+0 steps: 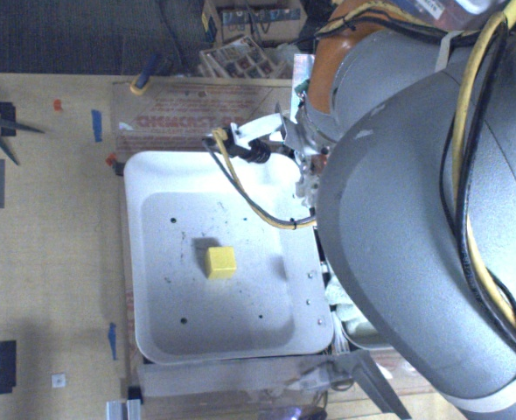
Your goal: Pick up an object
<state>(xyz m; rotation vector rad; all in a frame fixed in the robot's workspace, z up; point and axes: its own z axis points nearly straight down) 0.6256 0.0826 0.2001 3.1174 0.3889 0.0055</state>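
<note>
A small yellow cube (221, 262) lies alone on the floor of the white bin (138, 234), a little left of its middle. The grey arm with its orange band (328, 68) bulks over the whole right side of the view. My gripper (303, 178) hangs at the bin's far right rim, above and to the right of the cube and well apart from it. Most of it is hidden by the arm's body. A yellow cable (249, 201) loops from the wrist out over the far part of the bin.
A brown board (197, 112) lies behind the bin. On the wooden bench to the left sit dark tools (0, 125) and small blue pieces (97, 125). A corner of the second bin (350, 326) peeks out under the arm at lower right.
</note>
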